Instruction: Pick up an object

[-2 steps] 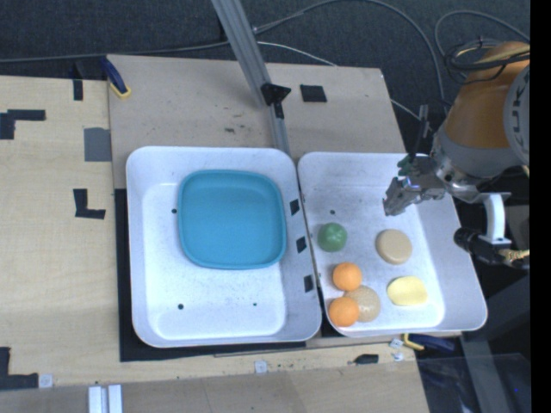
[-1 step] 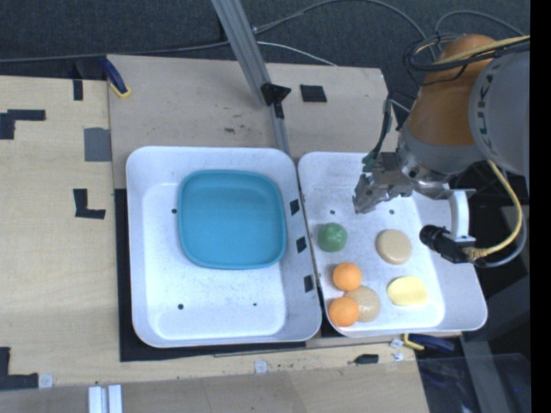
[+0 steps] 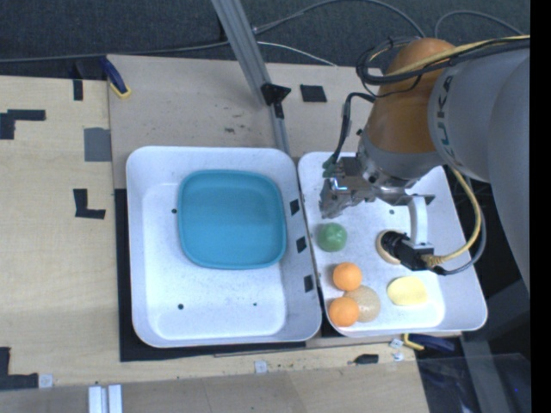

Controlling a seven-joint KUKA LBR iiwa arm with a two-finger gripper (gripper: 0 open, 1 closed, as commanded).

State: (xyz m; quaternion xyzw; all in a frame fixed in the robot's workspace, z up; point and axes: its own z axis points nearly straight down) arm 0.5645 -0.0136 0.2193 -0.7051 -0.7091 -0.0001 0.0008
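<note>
In the right bin (image 3: 456,312) lie a green ball (image 3: 331,237), two orange balls (image 3: 347,276) (image 3: 343,311), a beige round piece (image 3: 365,303) and a yellow lemon-like piece (image 3: 407,292). My gripper (image 3: 332,203) hangs at the bin's left side, just above the green ball. Nothing shows between its fingers from this angle. The arm's grey and orange wrist covers the bin's upper part.
The left bin (image 3: 146,231) holds a square blue plate (image 3: 232,218). A slanted metal pole (image 3: 250,50) rises behind the bins. The bench around carries black tape marks.
</note>
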